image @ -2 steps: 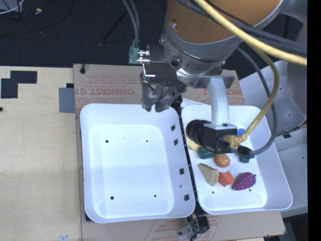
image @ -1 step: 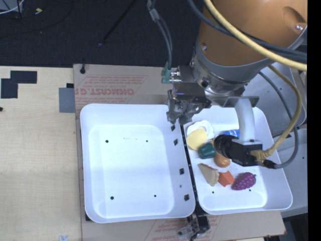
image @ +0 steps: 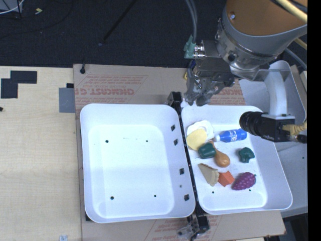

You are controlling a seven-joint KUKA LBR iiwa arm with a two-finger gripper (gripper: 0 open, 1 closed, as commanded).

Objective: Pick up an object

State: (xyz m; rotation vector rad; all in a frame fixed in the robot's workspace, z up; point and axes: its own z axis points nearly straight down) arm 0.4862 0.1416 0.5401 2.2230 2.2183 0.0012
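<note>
Below the gripper (image: 197, 98), the right-hand shallow white bin (image: 273, 197) carries the whole haul: a pale yellow round piece (image: 197, 138) nearest, then a blue-and-white bottle (image: 230, 135), dark green lump (image: 246, 154), teal block (image: 206, 150), orange-brown drumstick shape (image: 221, 159), tan wedge (image: 209, 173), red block (image: 225, 178) and purple grape bunch (image: 244, 181) furthest. Whether its fingers are open, I cannot tell. Off to its lower left sits the left white bin (image: 90, 159).
</note>
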